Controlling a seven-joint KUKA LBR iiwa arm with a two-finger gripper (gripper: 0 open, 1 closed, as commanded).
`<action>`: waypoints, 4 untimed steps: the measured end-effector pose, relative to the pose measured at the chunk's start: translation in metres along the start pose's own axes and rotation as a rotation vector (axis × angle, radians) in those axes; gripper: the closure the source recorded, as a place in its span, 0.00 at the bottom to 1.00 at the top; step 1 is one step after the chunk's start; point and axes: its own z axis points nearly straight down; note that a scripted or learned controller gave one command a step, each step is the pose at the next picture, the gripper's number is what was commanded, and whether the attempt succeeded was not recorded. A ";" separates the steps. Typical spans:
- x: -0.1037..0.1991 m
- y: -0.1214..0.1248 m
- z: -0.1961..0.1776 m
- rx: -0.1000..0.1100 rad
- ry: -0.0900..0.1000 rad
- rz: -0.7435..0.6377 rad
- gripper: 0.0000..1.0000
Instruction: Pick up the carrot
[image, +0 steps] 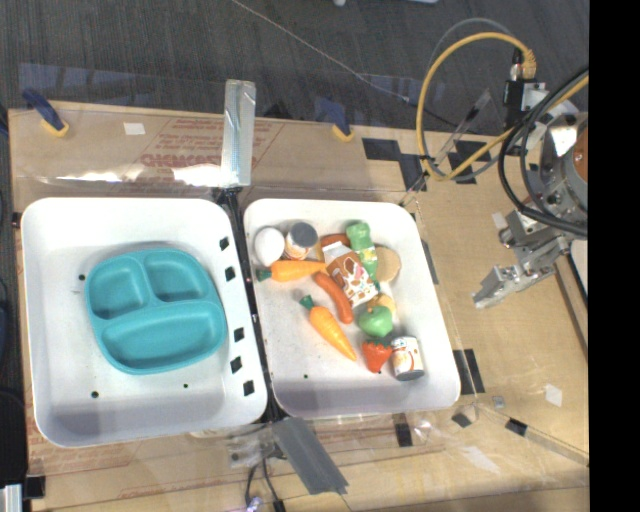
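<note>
Reaching the carrot (331, 331) carries a risk of a wrong or double grasp: it lies in the right bin (425, 385) among crowded toy food, just beside a red sausage (333, 295), and a second orange piece (293, 270) could be mistaken for it. The gripper (512, 280) sits outside the bins, over the bench to the right, touching and holding nothing; its opening cannot be judged.
</note>
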 end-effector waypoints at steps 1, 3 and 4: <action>0.000 -0.001 -0.010 0.001 0.000 -0.002 1.00; -0.002 -0.004 -0.031 0.004 0.001 -0.007 1.00; -0.005 -0.007 -0.022 0.001 0.001 -0.295 1.00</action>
